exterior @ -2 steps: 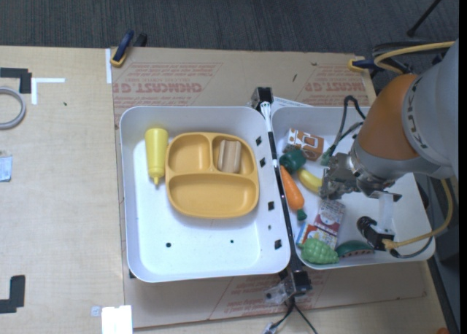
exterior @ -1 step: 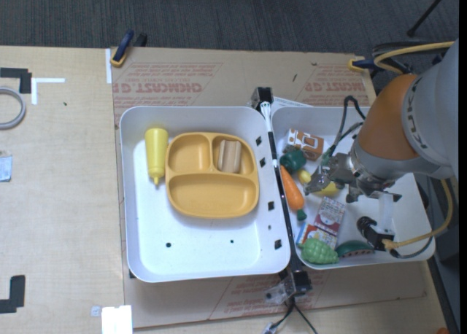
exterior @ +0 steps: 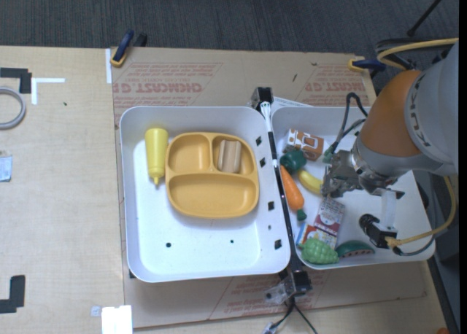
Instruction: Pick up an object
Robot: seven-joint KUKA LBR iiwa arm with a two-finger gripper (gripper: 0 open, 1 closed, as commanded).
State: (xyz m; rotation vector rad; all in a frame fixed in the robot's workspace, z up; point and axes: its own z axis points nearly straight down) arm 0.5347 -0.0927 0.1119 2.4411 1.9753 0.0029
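The grey arm [exterior: 408, 128] hangs over the right bin [exterior: 419, 201]; its jaws, grip state unclear, sit above a banana [exterior: 310, 180] beside the carrot [exterior: 292, 190].

Toy carrot [exterior: 292, 192], banana [exterior: 310, 181], broccoli [exterior: 319, 252] and packets [exterior: 330, 218] lie jumbled in the right bin [exterior: 416, 208].

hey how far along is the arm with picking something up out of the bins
Done: the arm is over the right bin, gripper low among the toy food, near the banana and carrot. In hand: nothing visibly held; those items look to be lying in the bin. Left: the grasp and lift. The yellow tray and mustard bottle sit in the left bin.
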